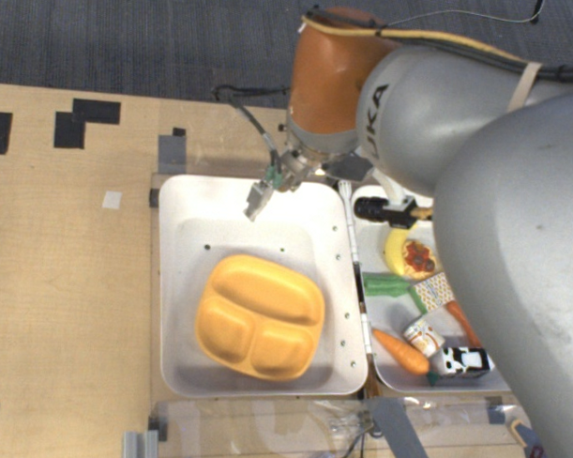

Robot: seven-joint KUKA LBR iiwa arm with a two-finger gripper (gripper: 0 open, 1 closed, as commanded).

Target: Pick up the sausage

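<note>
Sausage seems to be the reddish stick in the right bin, partly hidden under the arm. It looks light, smooth and a bit slippery, so grab it across the middle. It lies slanted, upper left to lower right. Gripper hangs over the left bin, well apart; I cannot tell if it is open or closed.
</note>
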